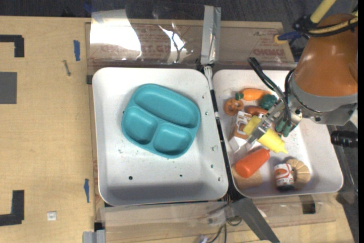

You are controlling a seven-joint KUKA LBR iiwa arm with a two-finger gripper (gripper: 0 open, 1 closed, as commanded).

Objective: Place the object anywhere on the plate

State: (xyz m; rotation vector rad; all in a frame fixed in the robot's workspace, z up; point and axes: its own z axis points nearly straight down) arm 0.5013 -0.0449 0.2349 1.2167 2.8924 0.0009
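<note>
A teal plate (161,119) with three compartments lies in the left white bin (111,179), with nothing on it. In the right white bin (325,176) lies a heap of toy food. My gripper (277,120) hangs low over this heap, right above a yellow piece (273,141) and beside a white and orange packet (244,124). The arm's orange band (327,68) hides the bin's far right part. Whether anything sits in the gripper cannot be made out.
Around the gripper lie a carrot (253,95), a small orange fruit (232,106), an orange-red piece (251,163), a small can (283,175) and a tan bun (301,170). A raised divider (215,122) separates the bins. Clear taped plastic (153,37) lies behind them.
</note>
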